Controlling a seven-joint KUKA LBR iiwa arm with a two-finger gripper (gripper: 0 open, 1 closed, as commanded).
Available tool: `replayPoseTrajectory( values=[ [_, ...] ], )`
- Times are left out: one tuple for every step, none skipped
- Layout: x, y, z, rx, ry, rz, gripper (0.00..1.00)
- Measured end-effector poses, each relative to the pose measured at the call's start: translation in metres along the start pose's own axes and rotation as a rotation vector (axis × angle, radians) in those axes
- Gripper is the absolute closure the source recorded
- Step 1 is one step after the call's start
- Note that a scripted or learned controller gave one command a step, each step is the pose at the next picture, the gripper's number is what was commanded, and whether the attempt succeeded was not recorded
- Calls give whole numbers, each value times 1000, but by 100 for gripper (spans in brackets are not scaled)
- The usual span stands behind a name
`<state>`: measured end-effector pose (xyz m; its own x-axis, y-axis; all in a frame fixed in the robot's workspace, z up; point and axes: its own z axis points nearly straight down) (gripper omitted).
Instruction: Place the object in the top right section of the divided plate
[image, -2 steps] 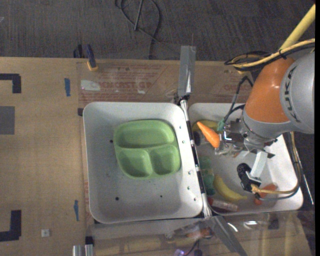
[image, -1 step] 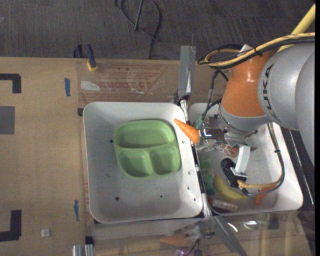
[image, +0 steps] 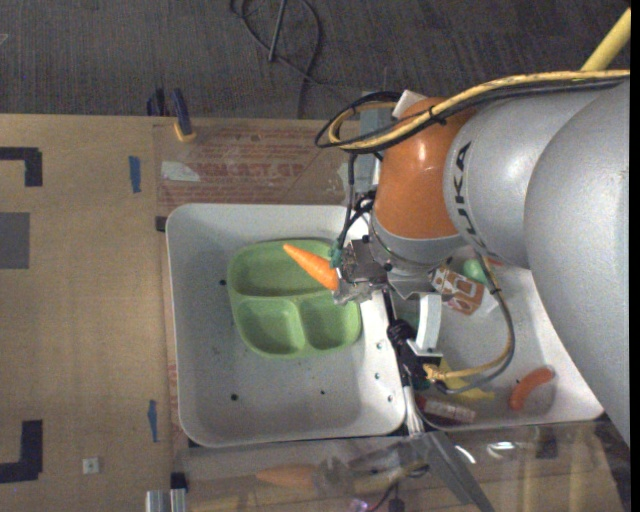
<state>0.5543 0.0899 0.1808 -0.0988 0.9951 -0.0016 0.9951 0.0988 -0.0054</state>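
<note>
Orange toy carrot (image: 311, 264), tapered and plastic-looking, lying aslant above the wide compartment of the light-green divided plastic plate (image: 262, 318), its thick end at the two-finger gripper (image: 345, 277) and its thin tip pointing toward the upper left. The carrot's thick end appears pinched between the fingers, which are closed on it; whether its tip touches the plate or hangs just clear cannot be told. The plate has one wide section toward the top and two smaller sections below it, and sits in the left shallow white bin (image: 290, 405). The grey arm with its orange band (image: 425, 190) reaches in from the right over the wall between the bins. The right white bin (image: 570, 395) holds a small red-and-white carton (image: 458, 290) and an orange-red oblong piece (image: 530, 388). Judged risk: the grasp is at one end only, so the carrot may pivot or slip on release and roll out of the intended section, or come to rest across a divider ridge; a release from too high would favour this
</note>
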Motion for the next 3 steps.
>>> replayPoseTrajectory(
  values=[
    [38,-4,-15,-1,0,-105,100],
    [113,-49,-163,1,-3,29,100],
    [88,-6,-195,0,-2,66,100]
  ],
)
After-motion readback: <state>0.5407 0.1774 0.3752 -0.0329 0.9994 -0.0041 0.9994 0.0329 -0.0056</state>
